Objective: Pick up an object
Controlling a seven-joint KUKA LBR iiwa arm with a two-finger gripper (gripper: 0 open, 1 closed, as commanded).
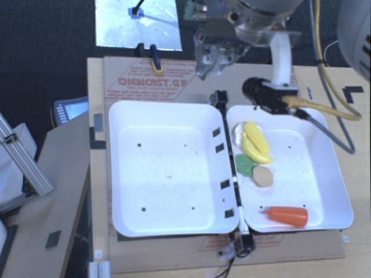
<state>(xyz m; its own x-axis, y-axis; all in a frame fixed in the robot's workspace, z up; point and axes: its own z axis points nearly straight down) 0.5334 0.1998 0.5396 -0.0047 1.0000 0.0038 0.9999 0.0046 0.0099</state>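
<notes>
Across the wooden bench (97,184), two white bins side by side, on one brown sheet (152,81) printed CHEMCAST in red. Counted in the right bin (316,167): five things, four of them bunched by its left wall. One yellow banana-shaped piece (255,142); one pale piece (237,134) tucked against its far side; one green piece (246,164) just nearer; one tan round piece (263,177) touching the green; one orange carrot-shaped piece (287,215) apart, near the front rim. Left bin (168,167) alongside, joined by a row of small dark clips (225,184).

Hanging over the bench's far edge, well apart from every piece: gripper (207,67), holding nothing; spread or pressed together, cannot tell.

Beyond, dark carpet (46,33), one silvery sheet (136,16), and two clamps: black clamp (140,50), blue-and-yellow clamp (155,59). At left, one ribbed metal rail (23,161).
</notes>
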